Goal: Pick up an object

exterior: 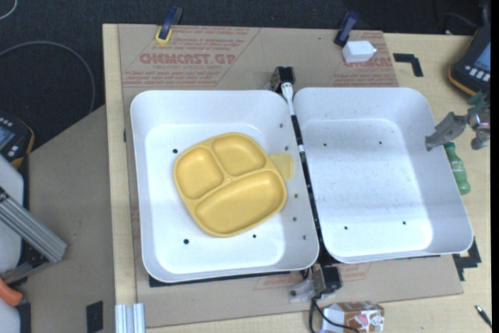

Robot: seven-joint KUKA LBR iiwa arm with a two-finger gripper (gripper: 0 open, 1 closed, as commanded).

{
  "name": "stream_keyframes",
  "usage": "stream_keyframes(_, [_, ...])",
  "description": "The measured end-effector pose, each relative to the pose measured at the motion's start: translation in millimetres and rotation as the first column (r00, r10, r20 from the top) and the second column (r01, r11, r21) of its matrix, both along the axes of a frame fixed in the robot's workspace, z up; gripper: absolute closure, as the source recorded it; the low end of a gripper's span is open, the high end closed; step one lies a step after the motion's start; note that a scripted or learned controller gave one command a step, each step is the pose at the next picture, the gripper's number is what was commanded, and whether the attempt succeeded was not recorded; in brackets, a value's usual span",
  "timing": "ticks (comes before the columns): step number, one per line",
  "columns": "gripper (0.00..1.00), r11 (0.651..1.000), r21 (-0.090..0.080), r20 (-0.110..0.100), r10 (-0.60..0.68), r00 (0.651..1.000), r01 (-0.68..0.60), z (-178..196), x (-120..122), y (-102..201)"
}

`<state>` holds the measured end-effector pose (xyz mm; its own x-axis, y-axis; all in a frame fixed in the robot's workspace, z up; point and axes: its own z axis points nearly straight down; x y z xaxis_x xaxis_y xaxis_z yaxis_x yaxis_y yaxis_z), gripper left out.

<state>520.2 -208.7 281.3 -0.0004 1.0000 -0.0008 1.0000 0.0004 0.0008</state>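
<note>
**Jaws at the far rim, plate not yet approached**

Jaws (460, 130) sit at the right edge of the camera view, over the outer rim of the right bin (374, 242). Whether they are released or clenched I cannot tell; the grey metal parts there are small and cut off by the frame. Nothing can be seen held between them. Just below them a slim green thing (458, 168) lies along the bin's right rim; what it is I cannot make out.

The only object on offer is a yellow plate (230, 183) with three compartments. It lies flat in the left bin (148, 129), roughly in the middle, turned at a slant, with its right edge near the wall that the two bins share. A paler yellow patch (282, 164) shows beside that edge; it may be a tab or a second piece.

By my reading, the task is at its start: the reach has not begun, and the plate is well apart from the jaws, with the whole right bin between them.

The next move calls for travel leftward across the right bin and the dividing walls, then a descent over the plate. A flat, shallow plate gives little to pinch from above, so the raised rim or one of the inner ridges looks like the likeliest hold, with the jaws straddling it.
</note>
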Motion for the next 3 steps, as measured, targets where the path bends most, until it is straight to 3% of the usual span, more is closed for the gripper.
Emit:
stream_keyframes(1, [0.0, 1.0, -0.005, 0.021, 0.002, 1.0, -0.002, 216.4, -40.7, 37.5])
stream_keyframes(2, [1.0, 1.0, -0.004, 0.007, 0.001, 1.0, -0.001, 218.2, -39.8, 37.1])
stream_keyframes(3, [1.0, 1.0, 0.005, -0.013, -0.001, 1.0, 0.001, 96.2, -41.8, 48.2])
